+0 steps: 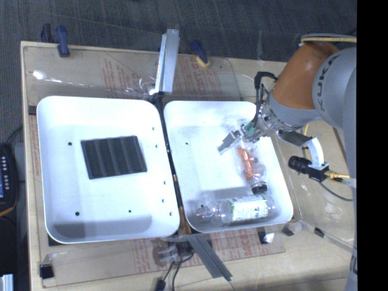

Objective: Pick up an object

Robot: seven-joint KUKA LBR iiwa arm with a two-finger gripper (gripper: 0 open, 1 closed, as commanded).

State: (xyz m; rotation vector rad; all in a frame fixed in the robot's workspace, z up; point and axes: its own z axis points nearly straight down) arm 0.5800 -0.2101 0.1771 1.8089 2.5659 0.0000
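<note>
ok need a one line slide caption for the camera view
KUKA arm's gripper over the right bin, near two clear bottles; a dark ribbed panel lies in the left bin.

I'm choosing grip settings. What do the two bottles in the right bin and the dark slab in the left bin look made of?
Both bottles, large bottle and small bottle, look like clear glossy plastic: see-through with highlights. The dark slab looks matte, ribbed, perhaps rubber or foam; uncertain.
</note>
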